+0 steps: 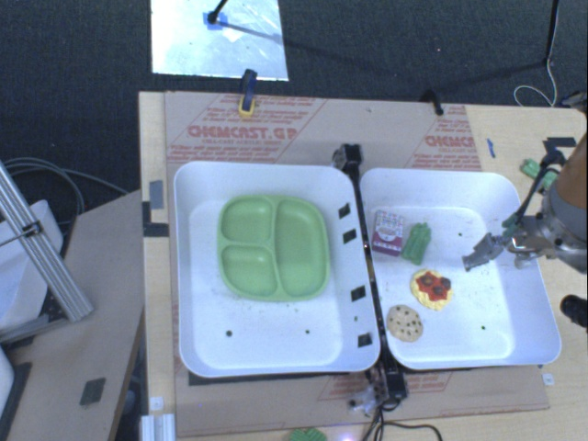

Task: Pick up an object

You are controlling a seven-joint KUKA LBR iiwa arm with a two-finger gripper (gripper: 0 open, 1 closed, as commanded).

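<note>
Jaws: cannot tell open or closed; gripper (480,254) over right bin (528,338), nothing visibly held. Pizza toy (432,288) just lower-left, cookie (403,322) beyond; green toy (417,243) and pink box (389,231) left.

Four small toys (418,274) in right bin (528,338)

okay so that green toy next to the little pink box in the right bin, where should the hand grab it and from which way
Take the green toy across its narrow width near the middle, coming straight down from above. It lies flat and elongated, running roughly top to bottom in the camera view. Its left side sits close to the pink box, so one finger would have a tight gap there. The hand sits to its right, over the right bin.
</note>
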